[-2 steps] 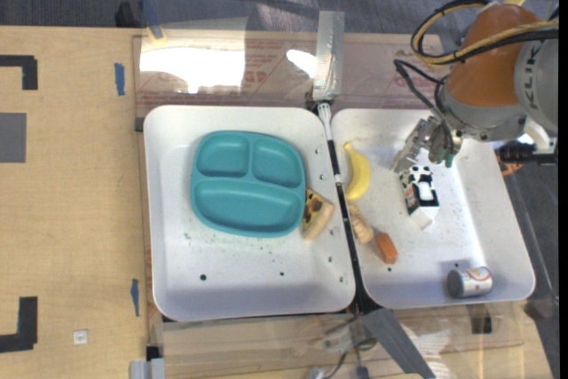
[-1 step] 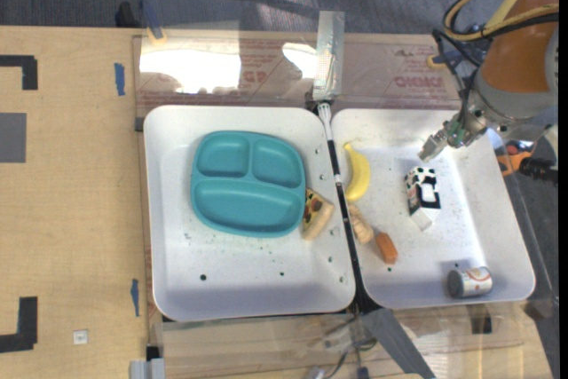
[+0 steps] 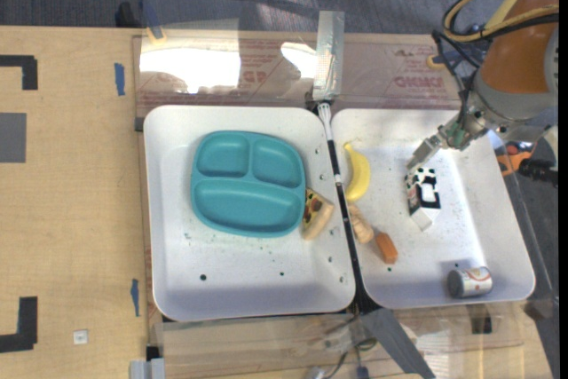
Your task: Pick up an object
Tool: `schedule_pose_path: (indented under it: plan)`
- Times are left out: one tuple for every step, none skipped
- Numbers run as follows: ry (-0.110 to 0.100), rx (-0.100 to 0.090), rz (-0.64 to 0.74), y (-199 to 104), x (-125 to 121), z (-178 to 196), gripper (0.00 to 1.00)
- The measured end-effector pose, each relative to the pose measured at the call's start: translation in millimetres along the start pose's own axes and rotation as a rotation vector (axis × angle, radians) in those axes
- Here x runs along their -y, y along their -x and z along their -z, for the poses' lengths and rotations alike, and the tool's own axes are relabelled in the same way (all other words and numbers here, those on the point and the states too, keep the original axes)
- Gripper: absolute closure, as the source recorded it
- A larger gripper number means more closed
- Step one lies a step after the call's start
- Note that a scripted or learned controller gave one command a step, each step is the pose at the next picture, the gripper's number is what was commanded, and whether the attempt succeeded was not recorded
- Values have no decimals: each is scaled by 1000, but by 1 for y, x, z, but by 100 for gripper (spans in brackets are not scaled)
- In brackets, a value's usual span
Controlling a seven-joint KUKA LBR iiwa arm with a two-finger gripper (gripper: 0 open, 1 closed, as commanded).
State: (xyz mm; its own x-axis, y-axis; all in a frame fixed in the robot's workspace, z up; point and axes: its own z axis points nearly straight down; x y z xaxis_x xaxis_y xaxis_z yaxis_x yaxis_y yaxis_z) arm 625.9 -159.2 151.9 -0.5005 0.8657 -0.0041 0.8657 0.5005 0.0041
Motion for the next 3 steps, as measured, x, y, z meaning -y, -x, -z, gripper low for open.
schedule_pose_path:
  plan:
    - [5, 5, -3, -21, 24, -62, 0]
    - [14, 11, -3, -19, 21, -48, 100]
    - [8, 1, -81, -89, -3, 39, 100]
